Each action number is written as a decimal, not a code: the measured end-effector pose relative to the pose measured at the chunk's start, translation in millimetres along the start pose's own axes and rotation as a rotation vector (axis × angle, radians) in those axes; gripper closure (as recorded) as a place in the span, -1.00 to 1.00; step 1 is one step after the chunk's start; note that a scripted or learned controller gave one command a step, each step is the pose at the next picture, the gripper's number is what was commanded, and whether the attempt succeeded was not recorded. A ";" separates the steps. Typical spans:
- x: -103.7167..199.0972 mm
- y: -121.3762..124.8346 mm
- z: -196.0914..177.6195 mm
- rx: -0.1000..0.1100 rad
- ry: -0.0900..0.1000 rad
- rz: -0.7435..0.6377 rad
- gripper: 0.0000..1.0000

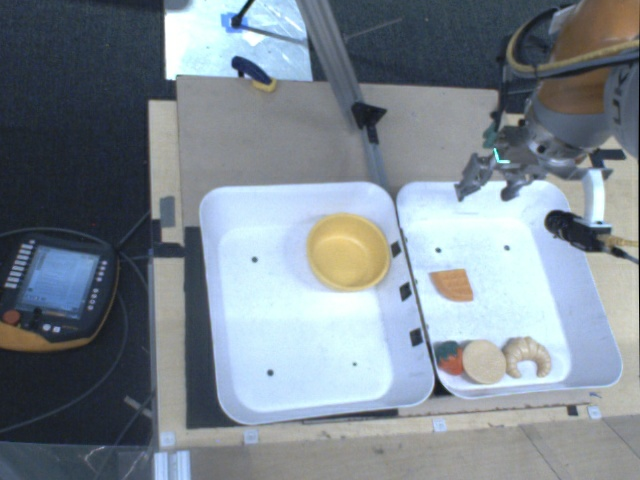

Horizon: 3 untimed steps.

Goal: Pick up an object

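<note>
Starting at your left, the yellow bowl sits in the left bin, well away from the arm. In the right bin, the orange wedge lies nearest the gripper, below and slightly left of it, its long axis roughly across the view. The gripper hangs spread and empty over the bin's top-left corner.

My arm is running off the picture's right and top edges, so I am showing little above the orange band. The round tan piece is covering part of a red and green thing, too small to identify.
</note>
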State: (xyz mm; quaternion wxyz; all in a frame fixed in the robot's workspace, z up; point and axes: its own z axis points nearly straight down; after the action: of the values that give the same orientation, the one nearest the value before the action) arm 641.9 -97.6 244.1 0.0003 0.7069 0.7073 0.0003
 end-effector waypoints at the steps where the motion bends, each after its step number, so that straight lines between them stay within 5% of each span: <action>1: 0.0 0.0 0.0 0.000 0.000 0.000 -1.00; 3: 7.2 1.4 103.5 0.005 0.001 0.000 -1.00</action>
State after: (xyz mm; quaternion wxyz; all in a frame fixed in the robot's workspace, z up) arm 643.4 -90.4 140.6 -0.0016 0.7068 0.7074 -0.0012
